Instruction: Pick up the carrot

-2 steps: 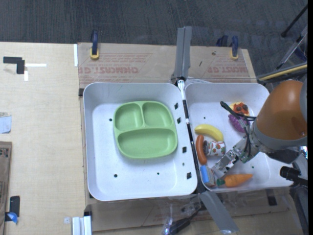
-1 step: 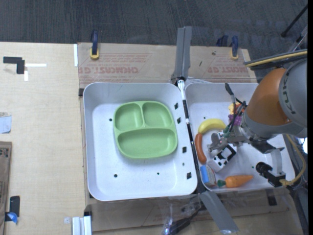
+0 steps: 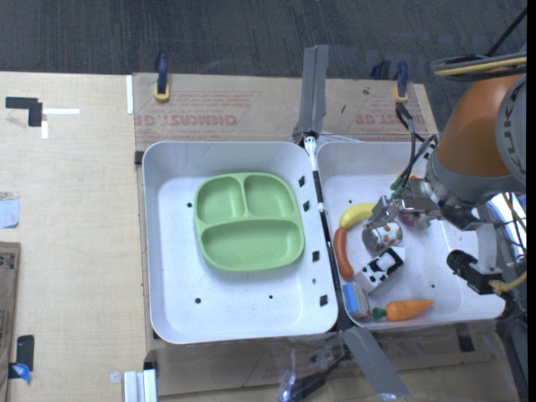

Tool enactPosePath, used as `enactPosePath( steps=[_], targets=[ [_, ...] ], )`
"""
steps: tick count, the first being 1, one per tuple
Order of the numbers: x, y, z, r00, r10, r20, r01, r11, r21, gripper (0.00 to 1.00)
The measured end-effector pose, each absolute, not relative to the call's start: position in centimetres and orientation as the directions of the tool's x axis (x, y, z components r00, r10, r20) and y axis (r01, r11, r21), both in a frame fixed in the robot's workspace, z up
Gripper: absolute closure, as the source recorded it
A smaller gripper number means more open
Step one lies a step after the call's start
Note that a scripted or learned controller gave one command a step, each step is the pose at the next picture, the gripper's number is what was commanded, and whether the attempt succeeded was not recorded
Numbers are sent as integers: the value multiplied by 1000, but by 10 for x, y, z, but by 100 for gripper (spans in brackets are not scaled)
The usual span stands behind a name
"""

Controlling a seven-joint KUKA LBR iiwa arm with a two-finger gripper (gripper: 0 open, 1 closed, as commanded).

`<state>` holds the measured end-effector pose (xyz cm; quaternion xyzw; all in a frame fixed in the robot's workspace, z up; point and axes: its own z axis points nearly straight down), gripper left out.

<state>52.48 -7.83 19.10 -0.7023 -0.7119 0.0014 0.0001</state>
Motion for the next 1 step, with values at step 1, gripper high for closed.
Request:
enactPosePath(
  steps=[1],
  targets=[
    [539, -124, 136, 13, 1000, -1, 1000, -13, -4, 0]
  ],
)
